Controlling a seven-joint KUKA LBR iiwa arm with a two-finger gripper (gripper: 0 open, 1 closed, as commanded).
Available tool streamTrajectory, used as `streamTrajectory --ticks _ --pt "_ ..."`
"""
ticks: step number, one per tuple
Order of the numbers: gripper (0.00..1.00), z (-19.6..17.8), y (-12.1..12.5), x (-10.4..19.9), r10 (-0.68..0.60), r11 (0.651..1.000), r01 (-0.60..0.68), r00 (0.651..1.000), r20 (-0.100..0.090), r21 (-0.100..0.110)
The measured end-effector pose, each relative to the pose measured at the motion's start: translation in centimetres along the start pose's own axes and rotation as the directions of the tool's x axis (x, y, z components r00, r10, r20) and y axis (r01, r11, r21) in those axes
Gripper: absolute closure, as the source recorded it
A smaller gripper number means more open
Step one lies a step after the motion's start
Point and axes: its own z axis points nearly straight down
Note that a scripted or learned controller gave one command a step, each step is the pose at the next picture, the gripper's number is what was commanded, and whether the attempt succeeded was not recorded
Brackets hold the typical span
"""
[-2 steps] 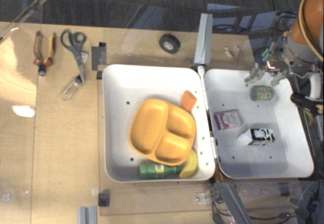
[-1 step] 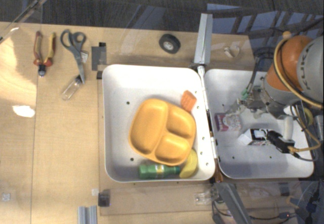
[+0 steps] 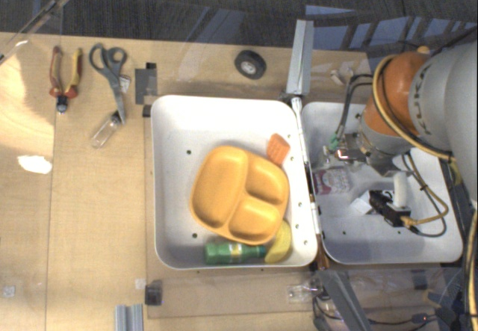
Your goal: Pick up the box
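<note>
Centre right, the gripper (image 3: 338, 152), open or closed unclear, sits just above the box (image 3: 333, 181) and could shove it aside

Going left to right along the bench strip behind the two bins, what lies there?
Pliers → scissors → black block → tape roll → metal bar.

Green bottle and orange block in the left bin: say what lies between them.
The yellow divided tray lies between the green bottle and the orange block, as the camera view shows.
</note>
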Motion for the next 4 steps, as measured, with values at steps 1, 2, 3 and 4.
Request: streamTrajectory --ticks 1,2,3,4 --pt "0.00 -0.2 -3.3 -0.8 -0.048 0.999 0.048 0.999 -0.004 -0.005" --pt "0.00 -0.2 -6.6 -0.1 -0.109 0.994 0.109 0.994 -0.001 -0.009" --pt "1.00 -1.5 -6.2 -0.1 -0.111 0.994 0.111 0.994 0.003 -0.019" --pt "0.00 -1.5 -6.2 -0.1 -0.111 0.994 0.111 0.994 0.004 -0.020"
